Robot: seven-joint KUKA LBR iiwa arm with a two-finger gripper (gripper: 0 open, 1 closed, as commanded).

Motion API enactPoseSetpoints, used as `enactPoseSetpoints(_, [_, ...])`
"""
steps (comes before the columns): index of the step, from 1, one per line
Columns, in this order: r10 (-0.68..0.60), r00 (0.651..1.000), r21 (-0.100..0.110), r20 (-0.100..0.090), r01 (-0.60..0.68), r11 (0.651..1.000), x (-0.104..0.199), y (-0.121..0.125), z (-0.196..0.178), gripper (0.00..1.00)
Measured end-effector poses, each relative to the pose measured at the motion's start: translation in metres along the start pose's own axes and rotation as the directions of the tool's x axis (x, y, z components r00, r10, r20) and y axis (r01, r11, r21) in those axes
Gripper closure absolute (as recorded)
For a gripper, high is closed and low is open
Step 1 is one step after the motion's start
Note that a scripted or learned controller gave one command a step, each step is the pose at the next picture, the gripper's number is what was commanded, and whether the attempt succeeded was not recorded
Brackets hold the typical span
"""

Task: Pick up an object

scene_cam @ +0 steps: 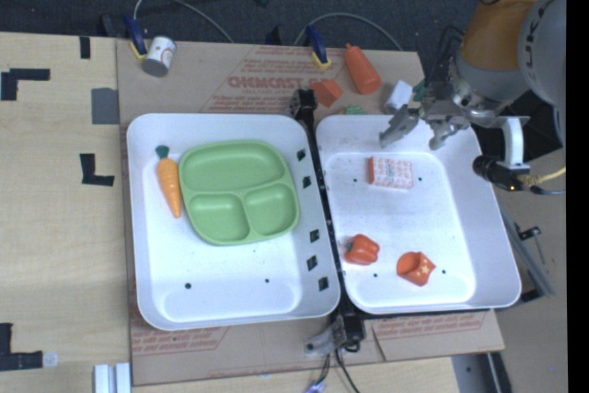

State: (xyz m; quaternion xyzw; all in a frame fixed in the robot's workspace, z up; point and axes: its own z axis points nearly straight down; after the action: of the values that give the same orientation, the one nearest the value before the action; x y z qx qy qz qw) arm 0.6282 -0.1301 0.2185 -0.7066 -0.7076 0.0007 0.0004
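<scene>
Hand [416,130] open, nothing between fingers, hovering over top edge of right bin [479,262], fingers spread above far rim. Inside right bin: small pink-and-white packet [390,172] just below hand, apart from it; orange-red toy pepper [362,249] and second orange-red pepper piece [416,267] near the front, near each other but not touching. Left bin [147,235] with green divided plate [239,190] and toy carrot [168,183] just beside plate's left edge; on tabletop [46,225] behind bins an orange bottle-like toy [362,69], small orange block [329,92], white can [159,54].
</scene>
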Motion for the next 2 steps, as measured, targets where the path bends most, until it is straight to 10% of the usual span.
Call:
enactPoseSetpoints(1, [-0.002,1.000,-0.013,0.003,0.002,1.000,0.001,0.028,0.126,0.00])
enactPoseSetpoints(2, [-0.003,1.000,-0.019,0.008,0.004,1.000,0.000,0.029,0.115,1.00])
